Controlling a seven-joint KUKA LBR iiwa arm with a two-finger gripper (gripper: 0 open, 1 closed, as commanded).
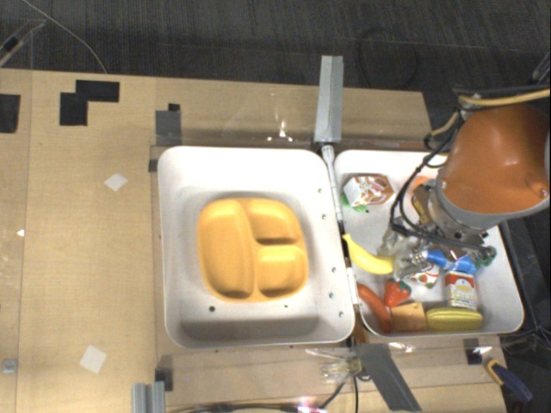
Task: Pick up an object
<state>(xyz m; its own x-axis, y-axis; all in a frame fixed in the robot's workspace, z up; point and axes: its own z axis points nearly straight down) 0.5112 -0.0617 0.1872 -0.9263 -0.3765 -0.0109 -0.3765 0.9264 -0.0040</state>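
banana (368, 259) beside pincer (419, 261), right bin (514, 310)

A yellow divided tray (251, 249) sits in the left bin (176, 231) on the wooden table (77, 231); black marks (89, 97) lie far left.

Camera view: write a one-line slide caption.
Arm lowers gripper over toy food in right bin; yellow tray in left bin.

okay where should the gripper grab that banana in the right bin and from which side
Probably the banana's thick middle, coming straight down from above. It lies flat along the right bin's left side, curving from the divider toward the gripper. Set the fingers across its narrow width; its far end is crowded by other items.
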